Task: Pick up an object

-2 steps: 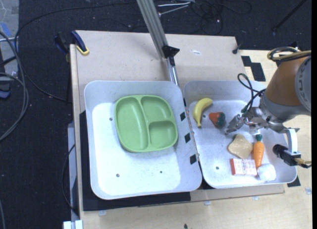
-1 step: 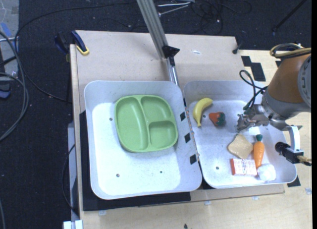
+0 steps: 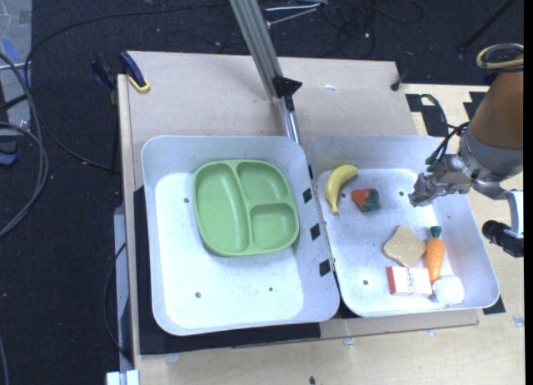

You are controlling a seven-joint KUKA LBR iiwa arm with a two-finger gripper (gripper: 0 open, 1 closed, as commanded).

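Over the right bin (image 3: 350,148), the gripper (image 3: 419,192) is hovering, finger state unclear.
Nearby strawberry (image 3: 365,199) and banana (image 3: 338,185) are risking a miss.

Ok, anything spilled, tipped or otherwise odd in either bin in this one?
Nothing stands out. The green three-compartment plate lies flat in the left white bin. The yellow banana, red strawberry toy, tan bread slice, orange carrot and small red-and-white box lie loose in the right white bin, none spilled.
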